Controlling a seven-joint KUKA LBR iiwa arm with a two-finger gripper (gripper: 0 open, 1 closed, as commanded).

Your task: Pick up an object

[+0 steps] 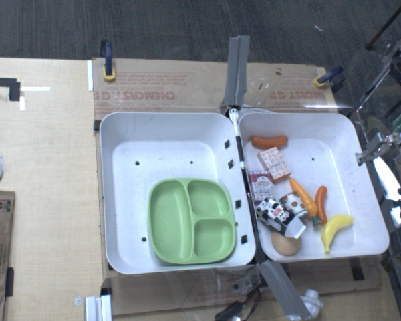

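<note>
Clutter in right bin (351, 154): sausage (269, 141) at back, red box (274, 164), carrot (302, 196), banana (335, 229) near front wall, brown potato (286, 245) tight against black-and-white carton (275, 211). Green divided plate (190, 221) alone in left bin (120, 179). Tool's grip: cannot tell.

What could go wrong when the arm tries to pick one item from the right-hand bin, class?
1. The toys are crowded: the carrot lies against the cow-print carton, so fingers may catch two things or knock one aside.
2. The banana and the sausage lie near the right bin walls, where a finger could strike the wall.
3. The round brown piece may roll away from a pinch.
</note>
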